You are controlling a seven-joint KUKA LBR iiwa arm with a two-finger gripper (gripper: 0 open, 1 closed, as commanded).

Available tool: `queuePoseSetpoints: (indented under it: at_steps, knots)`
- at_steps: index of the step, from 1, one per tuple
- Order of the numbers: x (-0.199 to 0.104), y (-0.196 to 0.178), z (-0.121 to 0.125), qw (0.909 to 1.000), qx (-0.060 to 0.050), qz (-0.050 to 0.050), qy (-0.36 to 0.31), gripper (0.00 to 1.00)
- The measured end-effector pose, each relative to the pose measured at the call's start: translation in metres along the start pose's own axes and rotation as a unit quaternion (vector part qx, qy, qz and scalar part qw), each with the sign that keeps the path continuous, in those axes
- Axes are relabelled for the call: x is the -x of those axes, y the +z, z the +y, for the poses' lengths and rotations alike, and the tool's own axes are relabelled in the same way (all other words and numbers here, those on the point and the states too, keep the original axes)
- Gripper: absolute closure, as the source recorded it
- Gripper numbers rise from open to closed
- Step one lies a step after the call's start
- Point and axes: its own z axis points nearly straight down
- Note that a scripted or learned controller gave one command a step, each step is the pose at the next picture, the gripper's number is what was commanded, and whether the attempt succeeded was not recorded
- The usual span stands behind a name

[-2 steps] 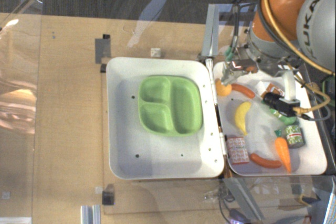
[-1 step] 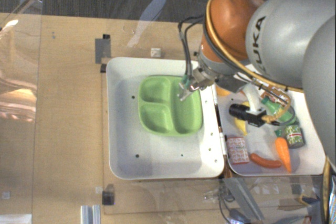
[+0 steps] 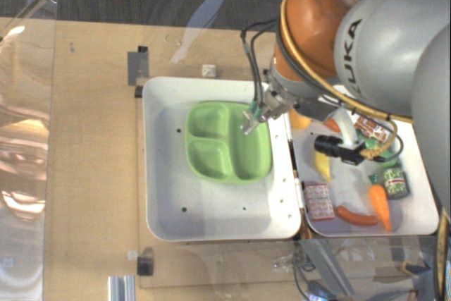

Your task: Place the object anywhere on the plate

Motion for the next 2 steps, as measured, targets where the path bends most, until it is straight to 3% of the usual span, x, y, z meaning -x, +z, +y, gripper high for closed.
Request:
queuePoseSetpoints:
  at_steps: [1, 2]
  knots:
    - [-0.025, 0.011, 0.027, 0.9998, 0.000, 0.000, 0.020, 1.00]
    - [-0.122, 0.031, 0.044, 0.9999, 0.000, 0.001, -0.014, 1.00]
